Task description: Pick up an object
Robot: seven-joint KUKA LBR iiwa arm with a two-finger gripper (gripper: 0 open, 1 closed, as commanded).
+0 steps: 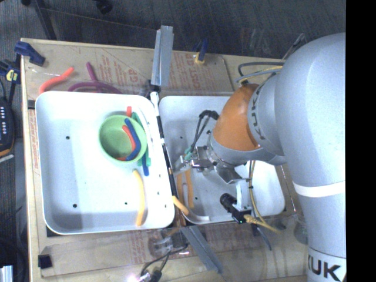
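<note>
Likely target is the orange stick (188, 188) lying near the left wall of the right bin (270, 200), just under the gripper (197, 160). The arm (305, 122) has its wrist bent down over that bin, so the gripper sits low by the stick, which looks like a reach for a grasp. From here I cannot tell how the gripper is set or whether it has anything. Left of that bin, the left bin (64, 175) holds a green bowl (120, 138) with coloured sticks crowded around it

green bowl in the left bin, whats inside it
Inside the green bowl a blue curved strip and a red one lie along its right side. Its bare green floor shows at left. What lies beneath those strips is covered.
</note>
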